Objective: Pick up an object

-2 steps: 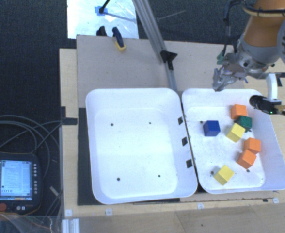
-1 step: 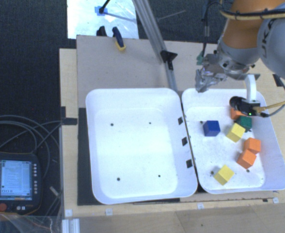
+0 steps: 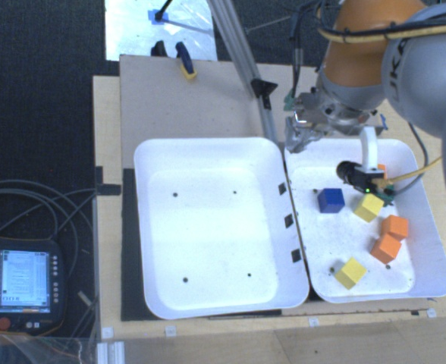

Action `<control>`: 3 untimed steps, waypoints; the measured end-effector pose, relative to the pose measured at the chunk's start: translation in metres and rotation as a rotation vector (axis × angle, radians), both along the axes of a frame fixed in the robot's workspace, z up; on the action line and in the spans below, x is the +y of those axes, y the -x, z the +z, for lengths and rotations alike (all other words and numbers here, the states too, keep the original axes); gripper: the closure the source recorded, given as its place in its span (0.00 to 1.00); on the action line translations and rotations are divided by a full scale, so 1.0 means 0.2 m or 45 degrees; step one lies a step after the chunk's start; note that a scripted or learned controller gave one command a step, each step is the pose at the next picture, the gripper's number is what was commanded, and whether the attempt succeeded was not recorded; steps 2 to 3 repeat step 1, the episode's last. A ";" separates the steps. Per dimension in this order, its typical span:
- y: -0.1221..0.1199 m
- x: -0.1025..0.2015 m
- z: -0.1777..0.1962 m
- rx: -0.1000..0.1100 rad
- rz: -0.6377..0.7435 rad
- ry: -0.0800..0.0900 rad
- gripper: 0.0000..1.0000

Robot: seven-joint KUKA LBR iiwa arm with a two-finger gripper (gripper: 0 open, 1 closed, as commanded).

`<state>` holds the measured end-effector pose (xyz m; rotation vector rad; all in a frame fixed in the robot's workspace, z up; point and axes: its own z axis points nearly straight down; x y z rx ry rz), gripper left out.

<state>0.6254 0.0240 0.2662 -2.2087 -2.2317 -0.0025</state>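
I see my gripper [image 3: 302,136] at the top of the right bin [image 3: 428,275]; I cannot tell its state. The blue cube [image 3: 331,200] sits just below-right.

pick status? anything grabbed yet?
Nothing looks picked yet. The end effector sits at the back-left corner of the right bin, with no block visible in it. All visible blocks lie on the bin floor: a blue block, two yellow blocks and two orange blocks. Left: move over a block, grasp, lift.
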 end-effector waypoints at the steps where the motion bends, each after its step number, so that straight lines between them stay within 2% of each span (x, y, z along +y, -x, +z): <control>1: 0.04 0.23 -0.07 0.001 0.000 0.001 1.00; 3: 0.04 0.23 -0.07 0.001 0.000 0.001 1.00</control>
